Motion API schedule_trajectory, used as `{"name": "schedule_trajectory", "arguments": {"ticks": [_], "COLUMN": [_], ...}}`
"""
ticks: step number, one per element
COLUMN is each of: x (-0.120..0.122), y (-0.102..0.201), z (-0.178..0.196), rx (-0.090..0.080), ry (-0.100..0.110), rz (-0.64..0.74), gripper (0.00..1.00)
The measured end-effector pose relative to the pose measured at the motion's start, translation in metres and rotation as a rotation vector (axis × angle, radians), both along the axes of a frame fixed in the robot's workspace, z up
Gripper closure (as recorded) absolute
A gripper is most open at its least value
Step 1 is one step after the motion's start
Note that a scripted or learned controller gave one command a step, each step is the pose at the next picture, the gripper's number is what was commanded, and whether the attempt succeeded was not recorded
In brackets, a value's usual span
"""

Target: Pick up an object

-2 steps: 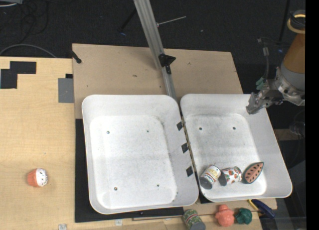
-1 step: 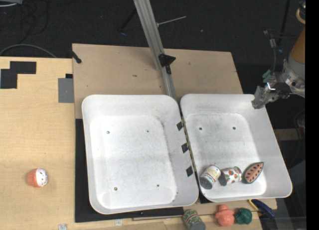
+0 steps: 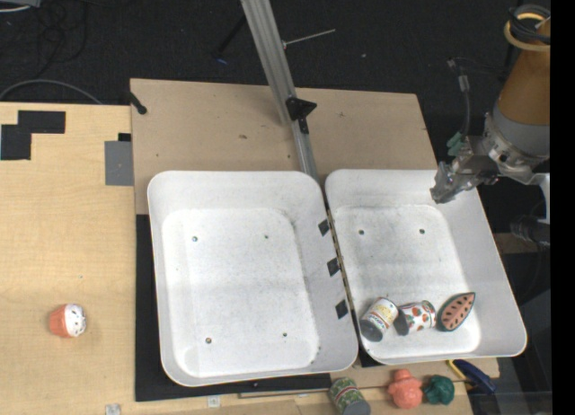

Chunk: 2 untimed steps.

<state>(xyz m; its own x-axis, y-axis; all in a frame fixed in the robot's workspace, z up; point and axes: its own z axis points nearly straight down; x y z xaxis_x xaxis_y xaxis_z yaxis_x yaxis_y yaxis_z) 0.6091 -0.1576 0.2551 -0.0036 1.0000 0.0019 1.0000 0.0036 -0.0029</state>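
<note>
Three small objects lie in a row near the front of the right bin [image 3: 467, 233]: a can with a yellow and white label [image 3: 379, 318], a red and white can [image 3: 416, 316], and a red oval toy with dark spots [image 3: 455, 311]. My gripper [image 3: 446, 187] hangs over the bin's far right corner, well behind those objects. Nothing is seen between its fingers, and their spread is too small to read.
The left bin [image 3: 180, 225] sits beside the right one. A slanted metal rail [image 3: 274, 54] runs from the back toward the bins' divide. On the bench front lie a green can [image 3: 346, 395], a pink toy [image 3: 405, 388] and a green toy [image 3: 438, 390]. A red and white ball [image 3: 67, 321] rests at left.
</note>
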Motion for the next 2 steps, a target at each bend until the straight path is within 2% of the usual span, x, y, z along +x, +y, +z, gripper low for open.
{"name": "schedule_trajectory", "arguments": {"ticks": [1,2], "x": [0.002,0.000], "y": [0.055,0.110], "z": [-0.014,-0.007], "rx": [0.001,0.001], "ry": [0.001,0.000], "rz": [0.001,0.001], "gripper": [1.00,1.00]}}
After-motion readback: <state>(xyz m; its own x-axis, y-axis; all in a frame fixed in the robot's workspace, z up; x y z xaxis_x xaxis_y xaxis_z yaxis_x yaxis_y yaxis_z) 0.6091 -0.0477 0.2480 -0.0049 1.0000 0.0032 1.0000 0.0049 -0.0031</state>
